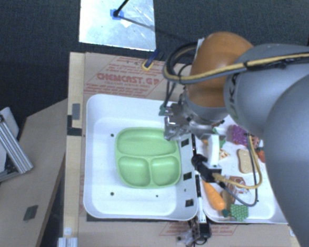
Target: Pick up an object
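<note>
A light green divided plate [146,158] lies in the left white bin [97,158]. My gripper [171,132] hangs over the plate's upper right corner, close to the wall between the two bins. The right bin [265,208] holds several small items: an orange carrot [215,196], a purple bunch of grapes [238,134], a tan bread-like slice [244,160] and a green patterned piece [238,211]. The grey arm and its orange band hide much of the right bin. I see nothing held at the gripper.
Both bins rest on a cardboard sheet [126,79] on the bench. A shiny foil square [118,16] lies beyond it at the back. Bare white floor surrounds the plate in the left bin. A metal frame [3,136] stands at the far left.
</note>
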